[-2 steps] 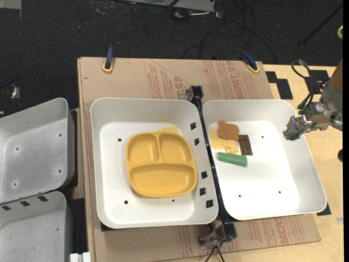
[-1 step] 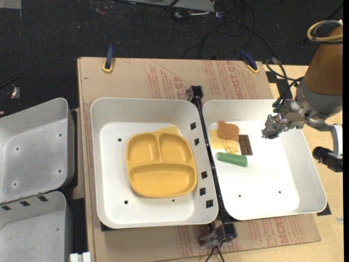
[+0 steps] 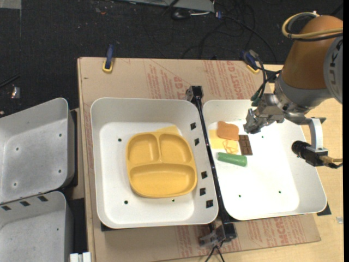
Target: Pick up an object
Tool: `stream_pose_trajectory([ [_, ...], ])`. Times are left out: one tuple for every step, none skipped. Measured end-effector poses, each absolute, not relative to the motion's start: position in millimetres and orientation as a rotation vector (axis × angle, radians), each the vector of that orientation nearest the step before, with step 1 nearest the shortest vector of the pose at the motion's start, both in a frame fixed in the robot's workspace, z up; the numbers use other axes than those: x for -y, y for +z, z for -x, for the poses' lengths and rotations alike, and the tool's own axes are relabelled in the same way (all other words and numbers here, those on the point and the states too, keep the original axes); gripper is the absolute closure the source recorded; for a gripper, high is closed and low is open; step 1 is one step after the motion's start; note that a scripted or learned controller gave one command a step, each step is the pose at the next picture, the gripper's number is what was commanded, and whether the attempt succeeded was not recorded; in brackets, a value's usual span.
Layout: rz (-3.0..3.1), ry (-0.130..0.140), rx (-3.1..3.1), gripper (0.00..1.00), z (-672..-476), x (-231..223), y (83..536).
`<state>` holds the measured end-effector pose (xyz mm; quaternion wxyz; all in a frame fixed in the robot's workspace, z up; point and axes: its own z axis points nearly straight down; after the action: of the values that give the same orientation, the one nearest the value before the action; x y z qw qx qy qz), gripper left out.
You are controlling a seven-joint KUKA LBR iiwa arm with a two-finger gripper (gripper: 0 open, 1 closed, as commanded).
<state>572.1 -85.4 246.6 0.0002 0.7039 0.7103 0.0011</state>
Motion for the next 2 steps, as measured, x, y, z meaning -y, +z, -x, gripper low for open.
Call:
stream_pose_trajectory([
  [-2.214, 0.000, -2.231, 1.00, -583.0, 31, 233],
  [-2.211, 0.005, -2.230, 1.00, -599.3, -23, 243],
])
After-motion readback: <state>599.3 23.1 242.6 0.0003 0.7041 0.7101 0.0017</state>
